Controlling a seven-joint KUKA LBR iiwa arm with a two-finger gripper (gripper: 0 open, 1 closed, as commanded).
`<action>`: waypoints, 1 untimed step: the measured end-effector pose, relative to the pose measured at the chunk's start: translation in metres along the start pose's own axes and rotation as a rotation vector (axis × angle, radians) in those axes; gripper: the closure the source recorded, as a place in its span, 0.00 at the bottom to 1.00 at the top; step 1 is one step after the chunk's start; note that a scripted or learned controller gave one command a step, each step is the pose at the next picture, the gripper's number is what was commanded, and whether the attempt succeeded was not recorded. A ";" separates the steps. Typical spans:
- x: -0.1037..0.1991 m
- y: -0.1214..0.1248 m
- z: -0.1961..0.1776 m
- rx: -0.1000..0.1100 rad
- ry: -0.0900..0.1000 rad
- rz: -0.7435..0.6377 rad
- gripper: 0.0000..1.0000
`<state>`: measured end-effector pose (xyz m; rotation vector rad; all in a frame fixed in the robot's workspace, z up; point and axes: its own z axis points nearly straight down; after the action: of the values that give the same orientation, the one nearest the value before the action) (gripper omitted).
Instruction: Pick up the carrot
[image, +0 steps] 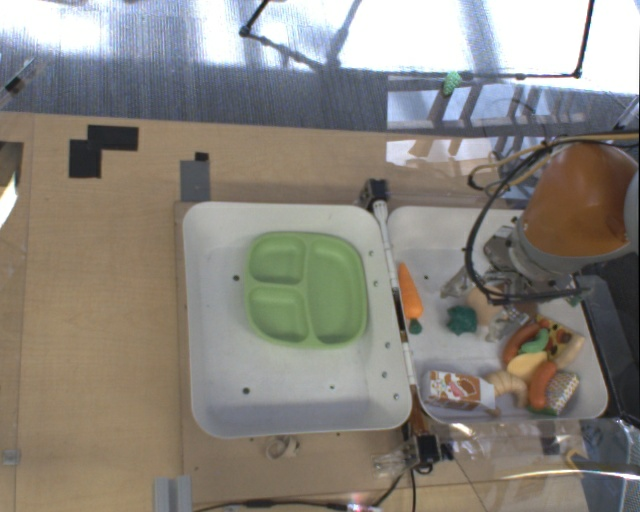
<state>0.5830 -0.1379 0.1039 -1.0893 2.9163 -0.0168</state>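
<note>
Orange-banded and bulky, the arm's wrist (578, 205) looms largest at the right of the frame, hanging over the right bin (436, 232). Beneath it the gripper (487, 292) points down at the middle of that bin, near a small pale item that is too blurred to name; whether the fingers are spread or pressed together cannot be told from this angle, and nothing is seen between them.

Well to the left of the gripper, the carrot (409, 291) lies against the right bin's left wall, running nearly top to bottom of the frame with its green end lowest. It lies free, apart from a green broccoli piece (461, 320) just to its right. Further toward the lower right sits a heap of toy food (540, 360), and a small carton (456, 390) lies along the bin's lower edge. In the left bin (215, 330) rests a green divided plate (305, 288).

The step in hand looks like the approach: the carrot is not yet grasped. The next move probably calls for shifting the gripper leftward across the bin, turning the fingers to straddle the carrot's narrow width, and descending close beside the wall without striking it.
</note>
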 end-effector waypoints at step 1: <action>0.012 -0.034 0.015 -0.010 0.010 -0.163 0.00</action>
<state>0.5967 -0.1712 0.0891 -1.3292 2.8304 -0.0112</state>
